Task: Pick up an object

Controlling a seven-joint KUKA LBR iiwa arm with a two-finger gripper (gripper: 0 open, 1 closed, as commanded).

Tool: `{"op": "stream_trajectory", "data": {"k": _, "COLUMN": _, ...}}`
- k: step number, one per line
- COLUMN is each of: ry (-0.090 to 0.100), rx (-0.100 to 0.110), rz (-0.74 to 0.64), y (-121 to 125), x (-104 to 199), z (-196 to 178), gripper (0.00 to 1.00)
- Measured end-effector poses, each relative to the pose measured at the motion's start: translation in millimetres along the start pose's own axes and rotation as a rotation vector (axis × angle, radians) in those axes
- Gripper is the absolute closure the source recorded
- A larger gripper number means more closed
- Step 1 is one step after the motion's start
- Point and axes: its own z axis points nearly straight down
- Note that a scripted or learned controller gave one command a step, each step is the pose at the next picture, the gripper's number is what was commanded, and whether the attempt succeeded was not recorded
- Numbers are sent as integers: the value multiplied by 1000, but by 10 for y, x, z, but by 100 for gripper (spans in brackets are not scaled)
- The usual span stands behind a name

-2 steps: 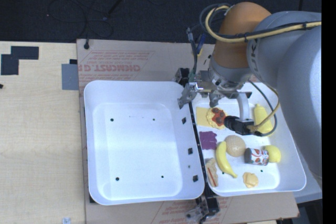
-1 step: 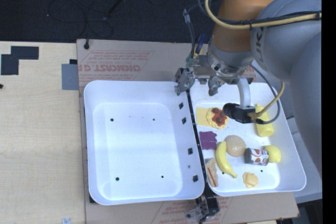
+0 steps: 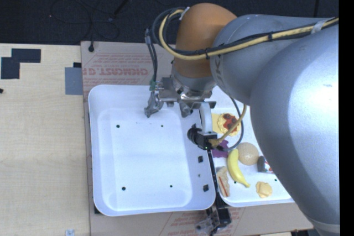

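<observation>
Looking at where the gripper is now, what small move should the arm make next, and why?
Probably a short shift toward the right white bin. The two-finger gripper hangs over the bare far edge of the left white bin, while the yellow banana and the other toy food lie in the right one.

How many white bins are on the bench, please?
2: the left bin lies beside the right bin, which holds a banana and other items, partly hidden by the arm.
</observation>
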Motion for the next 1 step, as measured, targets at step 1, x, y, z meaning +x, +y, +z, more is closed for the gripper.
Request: {"op": "stream_trajectory", "data": {"k": 1, "ry": -1, "rx": -1, "rz": 3, "y": 9, "x": -45, "z": -129, "gripper": 100}}
